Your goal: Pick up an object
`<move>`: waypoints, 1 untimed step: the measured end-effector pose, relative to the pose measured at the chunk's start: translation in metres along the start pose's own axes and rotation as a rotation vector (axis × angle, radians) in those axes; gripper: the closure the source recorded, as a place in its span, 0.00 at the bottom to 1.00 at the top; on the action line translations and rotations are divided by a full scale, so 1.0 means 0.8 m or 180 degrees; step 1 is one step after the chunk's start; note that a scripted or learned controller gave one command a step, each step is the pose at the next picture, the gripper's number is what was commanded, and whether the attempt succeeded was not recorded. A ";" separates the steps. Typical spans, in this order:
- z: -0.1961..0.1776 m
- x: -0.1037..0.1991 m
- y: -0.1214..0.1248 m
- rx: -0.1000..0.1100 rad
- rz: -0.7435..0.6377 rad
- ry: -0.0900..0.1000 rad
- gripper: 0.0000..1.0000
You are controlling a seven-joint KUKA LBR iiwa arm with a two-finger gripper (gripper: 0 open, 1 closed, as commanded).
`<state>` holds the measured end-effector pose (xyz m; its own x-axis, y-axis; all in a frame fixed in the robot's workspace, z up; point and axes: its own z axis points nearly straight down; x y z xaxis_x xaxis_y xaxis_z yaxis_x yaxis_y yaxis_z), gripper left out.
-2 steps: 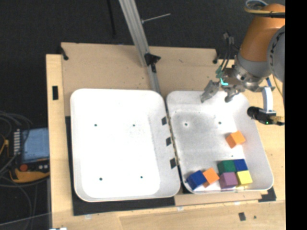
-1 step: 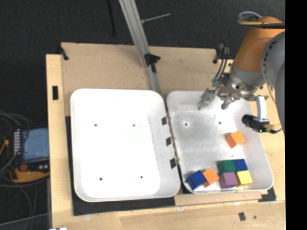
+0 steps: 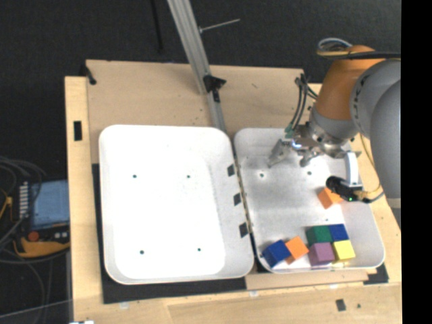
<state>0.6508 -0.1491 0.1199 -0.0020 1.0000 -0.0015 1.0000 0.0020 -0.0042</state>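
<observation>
Single fixed camera, high above pale wooden bench [image 3: 169, 86], looking down at slant. Both shallow white plastic bins [image 3: 169, 201] fully in frame, moderately far. Grey-and-orange arm [image 3: 351, 93] enters from right edge.

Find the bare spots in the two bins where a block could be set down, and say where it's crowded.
The left bin floor is bare throughout. The right bin is free mid-floor, between the gripper and the blocks; its near edge is crowded.
</observation>
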 end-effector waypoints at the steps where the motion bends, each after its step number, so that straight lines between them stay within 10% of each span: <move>1: 0.029 -0.002 0.000 -0.0009 0.0007 -0.0004 0.00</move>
<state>0.6510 -0.1503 0.0965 0.0003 1.0000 -0.0026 1.0000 -0.0003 -0.0012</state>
